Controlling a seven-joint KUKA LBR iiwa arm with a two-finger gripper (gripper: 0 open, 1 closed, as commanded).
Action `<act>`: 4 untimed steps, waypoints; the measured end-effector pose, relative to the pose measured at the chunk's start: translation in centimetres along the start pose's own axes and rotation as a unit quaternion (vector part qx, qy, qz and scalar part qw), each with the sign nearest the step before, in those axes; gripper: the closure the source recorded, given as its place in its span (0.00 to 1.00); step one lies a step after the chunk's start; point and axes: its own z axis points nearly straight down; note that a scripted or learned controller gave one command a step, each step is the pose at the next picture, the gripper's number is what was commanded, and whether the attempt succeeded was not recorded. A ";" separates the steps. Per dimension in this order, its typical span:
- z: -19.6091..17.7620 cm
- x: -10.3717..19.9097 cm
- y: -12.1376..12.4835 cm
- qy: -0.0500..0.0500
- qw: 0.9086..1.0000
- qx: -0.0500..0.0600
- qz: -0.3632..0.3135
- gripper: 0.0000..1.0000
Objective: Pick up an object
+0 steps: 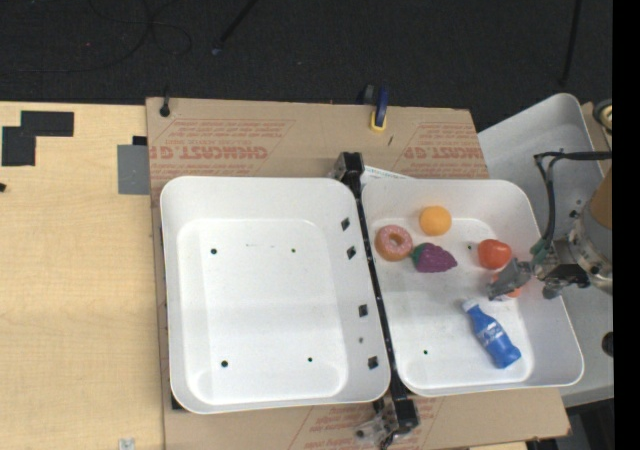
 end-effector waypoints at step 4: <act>12.0 7.4 15.2 -0.001 1.000 -0.001 0.000 0.00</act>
